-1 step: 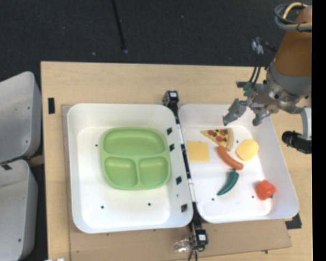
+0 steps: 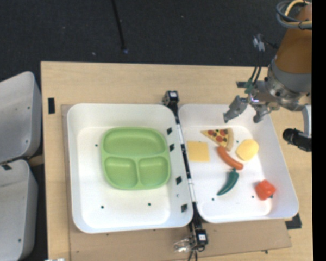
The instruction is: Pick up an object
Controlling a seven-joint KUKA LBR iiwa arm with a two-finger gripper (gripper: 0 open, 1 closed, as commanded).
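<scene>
My gripper (image 2: 245, 112) hangs over the far edge of the right bin (image 2: 206, 118), its two fingers spread open with nothing between them. Below it in that bin lie a pizza slice (image 2: 219, 136), a yellow cheese square (image 2: 198, 151), an orange-red sausage (image 2: 229, 157), a yellow lemon-like piece (image 2: 247, 149), a green chili pepper (image 2: 228, 182) and a small red piece (image 2: 265, 189). The pizza slice is the item nearest the fingers, a little toward the front and left of them.
The left bin (image 2: 87, 200) holds a green divided plate (image 2: 135, 157). A black clip (image 2: 170, 97) sits at the far end of the seam between the bins. White chair-like shapes (image 2: 11, 145) stand off the bench's left side.
</scene>
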